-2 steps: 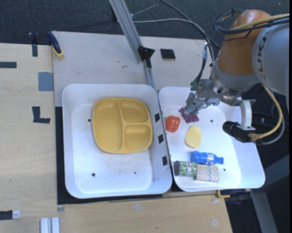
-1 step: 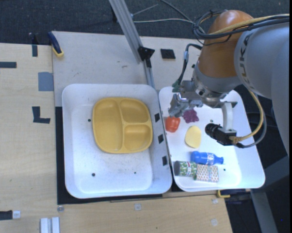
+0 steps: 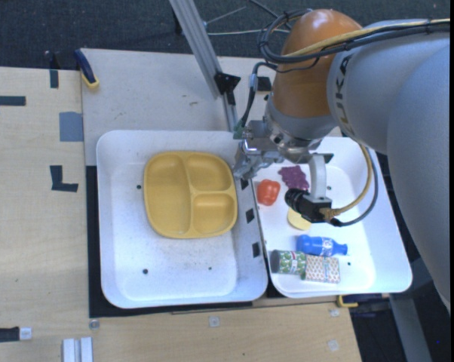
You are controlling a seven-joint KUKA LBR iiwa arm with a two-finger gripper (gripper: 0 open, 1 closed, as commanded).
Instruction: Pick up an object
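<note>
My gripper (image 3: 247, 159) hangs over the divider between the two bins, just right of the yellow divided plate (image 3: 190, 194) that lies in the left bin (image 3: 121, 225). A small red-orange object (image 3: 267, 193) lies in the right bin (image 3: 381, 266) a little below and right of the gripper, apart from it. Beside it are a purple object (image 3: 293, 176) and a pale yellow disc (image 3: 298, 219), the disc partly hidden by a black part with a hose. Nothing shows held at the gripper.
A blue bottle (image 3: 321, 245) and a green patterned packet (image 3: 307, 266) lie at the front of the right bin. The big grey and orange arm covers the bin's back right. A slanted metal pole (image 3: 200, 44) rises behind the bins.
</note>
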